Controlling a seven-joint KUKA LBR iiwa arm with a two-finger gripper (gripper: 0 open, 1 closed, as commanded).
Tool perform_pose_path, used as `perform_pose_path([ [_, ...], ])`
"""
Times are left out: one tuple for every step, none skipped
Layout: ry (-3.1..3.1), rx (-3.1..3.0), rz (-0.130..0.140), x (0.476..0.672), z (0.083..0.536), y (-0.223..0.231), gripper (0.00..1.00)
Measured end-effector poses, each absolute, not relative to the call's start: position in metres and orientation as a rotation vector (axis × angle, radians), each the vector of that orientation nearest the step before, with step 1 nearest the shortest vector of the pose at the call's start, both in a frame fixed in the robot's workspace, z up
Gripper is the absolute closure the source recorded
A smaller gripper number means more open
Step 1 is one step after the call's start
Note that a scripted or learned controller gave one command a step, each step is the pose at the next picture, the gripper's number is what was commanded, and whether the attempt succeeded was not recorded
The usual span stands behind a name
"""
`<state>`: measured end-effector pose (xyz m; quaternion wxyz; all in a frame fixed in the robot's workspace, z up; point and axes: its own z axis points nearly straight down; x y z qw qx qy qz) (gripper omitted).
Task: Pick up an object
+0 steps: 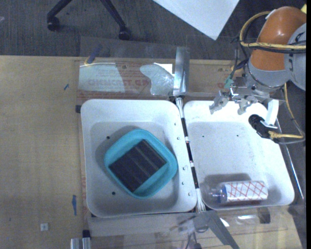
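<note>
A square turquoise container (167, 163) with a dark ribbed insert (137, 165) lies tilted in the middle of the left bin (92, 116). A small bottle wrapped in a red-and-white pattern (243, 191) lies on its side along the near wall of the right bin (228, 141). My gripper (228, 105) hangs over the far edge of the right bin, well away from the bottle. Its fingers (216, 103) are spread open with nothing between them.
The arm's orange band (279, 36) and yellow cables (289, 136) stand over the right bin's far right corner. A metal divider (181, 78) and a plastic-covered cardboard strip (116, 78) lie behind the bins. A chair base (87, 14) is on the floor beyond.
</note>
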<state>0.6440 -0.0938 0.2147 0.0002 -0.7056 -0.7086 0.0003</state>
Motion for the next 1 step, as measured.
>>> perform_pose_path([
  [-2.171, -2.27, 0.001, 0.5777, 0.2011, -0.1385, 0.0],
])
